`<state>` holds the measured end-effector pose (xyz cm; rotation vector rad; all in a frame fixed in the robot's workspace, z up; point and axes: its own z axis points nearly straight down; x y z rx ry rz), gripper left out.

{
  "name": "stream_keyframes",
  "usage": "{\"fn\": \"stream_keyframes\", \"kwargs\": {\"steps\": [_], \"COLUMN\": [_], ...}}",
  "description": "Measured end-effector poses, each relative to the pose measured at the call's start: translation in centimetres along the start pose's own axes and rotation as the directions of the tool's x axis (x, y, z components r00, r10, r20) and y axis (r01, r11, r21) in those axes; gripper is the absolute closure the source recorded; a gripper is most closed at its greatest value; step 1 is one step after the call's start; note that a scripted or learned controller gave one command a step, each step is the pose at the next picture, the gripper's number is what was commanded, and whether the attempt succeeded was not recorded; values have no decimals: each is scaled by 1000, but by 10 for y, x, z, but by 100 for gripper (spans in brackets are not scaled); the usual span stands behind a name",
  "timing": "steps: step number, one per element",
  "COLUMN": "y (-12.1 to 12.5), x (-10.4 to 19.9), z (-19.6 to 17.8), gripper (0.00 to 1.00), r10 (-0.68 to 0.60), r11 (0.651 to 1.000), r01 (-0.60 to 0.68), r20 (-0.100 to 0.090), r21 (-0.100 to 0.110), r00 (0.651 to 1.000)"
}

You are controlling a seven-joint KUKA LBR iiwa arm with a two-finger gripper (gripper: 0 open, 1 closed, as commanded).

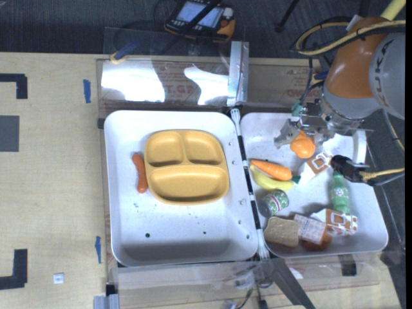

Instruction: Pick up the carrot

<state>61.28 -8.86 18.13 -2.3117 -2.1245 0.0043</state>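
1. Carrot pickup is judged not yet done: the tapered orange carrot is seen lying in the right white bin, at nine o'clock of its floor, touching a yellow banana.
2. At one o'clock from the carrot, the gripper is seen over a round orange fruit.
3. Whether it is clenched or released cannot be told.
4. The grey arm is reached in from three o'clock.

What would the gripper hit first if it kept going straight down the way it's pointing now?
Probably the orange fruit right under the gripper, not the carrot, which lies lower left in the right bin. Depth is hard to judge from above.
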Motion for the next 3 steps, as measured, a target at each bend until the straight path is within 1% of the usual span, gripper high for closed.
{"fn": "stream_keyframes", "kwargs": {"steps": [1, 2, 3], "y": [-44, 6, 13], "x": [59, -1, 72], "z": [1, -85, -44], "gripper": [100, 100, 100], "r10": [294, 529, 127], "r11": [956, 849, 992], "r01": [-294, -529, -127], "r20": [1, 2, 0], "r21": [8, 1, 6], "r00": [956, 849, 992]}}
